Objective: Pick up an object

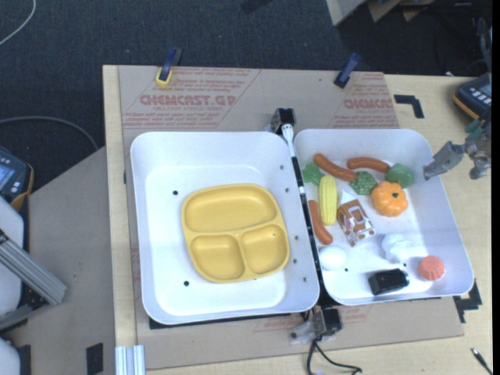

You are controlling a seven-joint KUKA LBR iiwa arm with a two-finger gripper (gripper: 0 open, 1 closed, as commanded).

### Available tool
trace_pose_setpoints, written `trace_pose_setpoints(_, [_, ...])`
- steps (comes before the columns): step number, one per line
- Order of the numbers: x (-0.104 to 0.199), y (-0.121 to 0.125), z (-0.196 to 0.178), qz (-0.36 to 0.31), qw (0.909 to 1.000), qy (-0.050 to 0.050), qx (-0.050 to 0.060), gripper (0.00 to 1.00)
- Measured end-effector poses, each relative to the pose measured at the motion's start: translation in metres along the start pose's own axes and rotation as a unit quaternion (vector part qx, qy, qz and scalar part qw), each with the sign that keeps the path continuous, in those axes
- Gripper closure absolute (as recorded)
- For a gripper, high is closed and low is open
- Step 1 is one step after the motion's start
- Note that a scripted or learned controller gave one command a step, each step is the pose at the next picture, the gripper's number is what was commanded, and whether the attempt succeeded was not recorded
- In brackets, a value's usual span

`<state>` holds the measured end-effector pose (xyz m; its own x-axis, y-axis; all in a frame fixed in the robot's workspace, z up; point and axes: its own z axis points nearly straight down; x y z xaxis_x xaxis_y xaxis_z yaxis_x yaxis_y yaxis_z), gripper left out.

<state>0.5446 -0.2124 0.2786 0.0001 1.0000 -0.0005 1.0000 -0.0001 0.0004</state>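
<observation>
While your hand point(453, 158) sits at the right rim of the right bin point(437, 233), above the toys and touching none, you cannot tell how it is set: it is small and blurred at the frame's edge. You have the objects clustered in that bin: an orange pumpkin point(389, 198), a corn cob point(328, 200), two sausages point(334, 167) near the back wall, broccoli point(363, 183), a black block point(387, 281) and an orange ball point(430, 268) toward the front. Your left bin point(156, 209) holds a yellow divided plate point(234, 231), lying flat near its middle on the bench point(125, 100).
</observation>
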Motion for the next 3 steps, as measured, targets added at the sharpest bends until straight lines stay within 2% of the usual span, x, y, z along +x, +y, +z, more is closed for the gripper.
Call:
trace_pose_setpoints(1, [0.01,-0.001,0.059,0.0,1.0,0.002,0.003,0.0])
trace_pose_setpoints(3, [0.001,0.011,0.176,0.0,1.0,0.002,0.003,0.0])
